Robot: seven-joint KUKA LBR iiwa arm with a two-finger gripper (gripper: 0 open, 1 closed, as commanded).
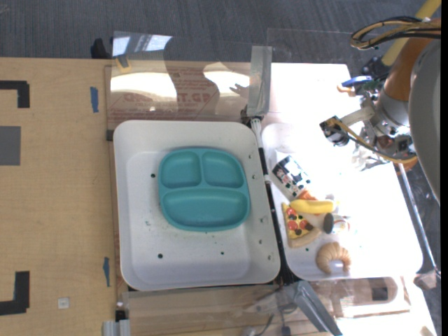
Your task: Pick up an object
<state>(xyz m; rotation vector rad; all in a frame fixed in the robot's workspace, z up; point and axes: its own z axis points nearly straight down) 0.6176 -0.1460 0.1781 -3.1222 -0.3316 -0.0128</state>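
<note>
So the arm is parked up over the far right side of the right bin, with the gripper hanging above an open stretch of bin floor. Honestly I can't tell whether the jaws are apart or together, it's all washed out in the glare over there, and nothing I can see is sitting between them.

The pickable stuff is all bunched in the near-left part of that right bin: a little black and white box nearest the divider, a yellow banana just below it, a pizza slice toy touching or nearly touching the banana, a small dark and pale piece right beside those, and a croissant-looking thing a bit apart toward the near edge. The left bin just has a teal divided plate in it.

If I were calling it, this looks like the approach step, nothing grabbed yet. My pick would be the croissant, since it sits by itself and the jaws could straddle it without bumping neighbours. The banana is tempting, but it's crowded by the pizza slice and the small piece, so a sloppy descent probably shoves the pile instead of closing on anything. Come in from straight above, line the jaws across the narrow side of the thing, go down low enough to actually get around it, then close. The box hugging the bin wall seems like the worst bet.
</note>
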